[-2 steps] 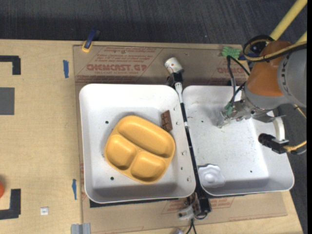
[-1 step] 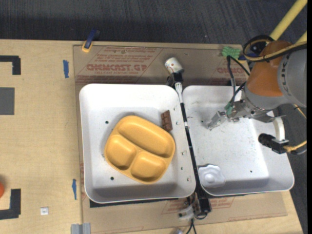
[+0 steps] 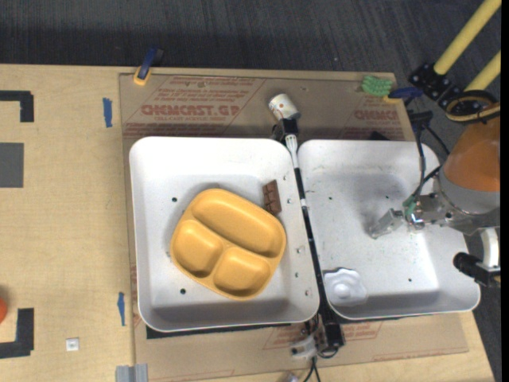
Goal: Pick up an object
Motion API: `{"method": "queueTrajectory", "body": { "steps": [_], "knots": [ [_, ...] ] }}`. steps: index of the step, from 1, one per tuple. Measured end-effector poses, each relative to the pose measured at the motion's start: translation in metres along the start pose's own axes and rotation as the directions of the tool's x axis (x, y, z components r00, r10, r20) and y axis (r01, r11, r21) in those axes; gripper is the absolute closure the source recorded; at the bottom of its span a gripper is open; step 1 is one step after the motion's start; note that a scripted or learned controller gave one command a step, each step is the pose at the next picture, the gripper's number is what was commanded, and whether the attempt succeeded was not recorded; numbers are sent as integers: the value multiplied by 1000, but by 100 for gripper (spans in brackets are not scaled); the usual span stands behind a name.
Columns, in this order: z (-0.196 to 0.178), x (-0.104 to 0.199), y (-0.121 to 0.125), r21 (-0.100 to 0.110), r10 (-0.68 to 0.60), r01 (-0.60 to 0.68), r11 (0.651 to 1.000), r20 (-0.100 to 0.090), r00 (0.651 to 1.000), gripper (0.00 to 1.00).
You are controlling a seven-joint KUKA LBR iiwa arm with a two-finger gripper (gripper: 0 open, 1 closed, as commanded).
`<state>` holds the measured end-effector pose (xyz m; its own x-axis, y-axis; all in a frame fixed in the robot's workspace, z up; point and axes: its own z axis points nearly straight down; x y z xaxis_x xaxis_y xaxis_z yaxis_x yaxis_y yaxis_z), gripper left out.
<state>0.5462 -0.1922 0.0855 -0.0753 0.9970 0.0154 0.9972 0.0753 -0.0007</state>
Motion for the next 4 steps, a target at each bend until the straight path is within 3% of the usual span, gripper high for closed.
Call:
{"method": "queueTrajectory", "body": {
  "steps": [1, 2, 3, 4],
  "knots": [
    [-1, -5, 32, -4, 95, -95, 995, -10, 995, 0],
    [-2, 47, 78, -1, -177, 177, 984, 17, 984, 0],
    [1, 50, -10, 5, -379, 379, 926, 15, 925, 0],
    [-45, 19, 20, 1, -227, 227, 974, 17, 974, 0]
  ]
}}
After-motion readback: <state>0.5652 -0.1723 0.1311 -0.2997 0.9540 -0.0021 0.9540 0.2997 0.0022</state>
